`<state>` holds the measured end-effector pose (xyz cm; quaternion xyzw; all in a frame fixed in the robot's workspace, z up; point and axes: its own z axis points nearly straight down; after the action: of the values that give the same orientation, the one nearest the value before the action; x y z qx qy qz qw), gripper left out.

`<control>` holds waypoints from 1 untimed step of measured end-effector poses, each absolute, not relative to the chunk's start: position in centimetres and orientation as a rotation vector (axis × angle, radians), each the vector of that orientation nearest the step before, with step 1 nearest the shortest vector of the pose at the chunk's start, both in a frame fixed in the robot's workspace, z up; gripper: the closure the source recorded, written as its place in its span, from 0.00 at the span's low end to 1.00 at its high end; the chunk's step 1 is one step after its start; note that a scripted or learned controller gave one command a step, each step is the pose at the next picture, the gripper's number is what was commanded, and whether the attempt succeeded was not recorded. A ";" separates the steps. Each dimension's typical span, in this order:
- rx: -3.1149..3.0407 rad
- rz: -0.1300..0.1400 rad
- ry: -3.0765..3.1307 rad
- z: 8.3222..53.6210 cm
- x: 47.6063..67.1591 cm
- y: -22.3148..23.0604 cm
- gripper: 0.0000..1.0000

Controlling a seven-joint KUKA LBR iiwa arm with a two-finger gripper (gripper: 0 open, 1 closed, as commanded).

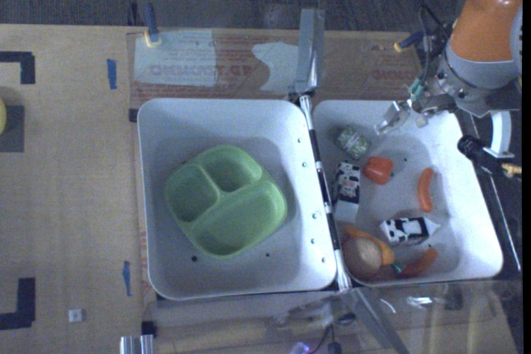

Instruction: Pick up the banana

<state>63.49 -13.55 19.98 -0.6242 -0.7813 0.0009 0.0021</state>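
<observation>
Which thing is the banana cannot be told with any certainty. A yellow thing (2,117), cut off by the view's left edge, lies on the wooden bench (66,203) far to the left of the gripper (405,113), across both bins and well apart from it.

The gripper hangs over the far rim of the right bin (481,244), near that bin's upper right corner as the camera sees it. Whether it is open or closed cannot be told, and nothing can be seen in its hold. Above it the arm's orange band (494,25) and grey wrist reach in from the right.

Nearest the gripper, just down and to the left of it in the view, lies a small greenish jar-like thing (354,141). Further down from it sits a red-orange item (377,170), and just left of that a black-and-white patterned piece (347,181). Straight down from the gripper lies an orange sausage-shaped item (426,189), then a black-and-white cow toy (406,230). At the bin's near edge, farthest from the gripper within this bin, a tan round thing (365,254) rests beside an orange carrot-like piece (420,261).

Well to the left of the gripper, the left bin (166,128) holds a green divided plate (226,201).
</observation>
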 end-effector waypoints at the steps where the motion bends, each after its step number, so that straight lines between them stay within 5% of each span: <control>1: -2.186 0.004 -2.249 13.1 61.8 -19.6 0.00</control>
<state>61.77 -19.65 13.08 -0.6971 -0.7170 0.0013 0.0026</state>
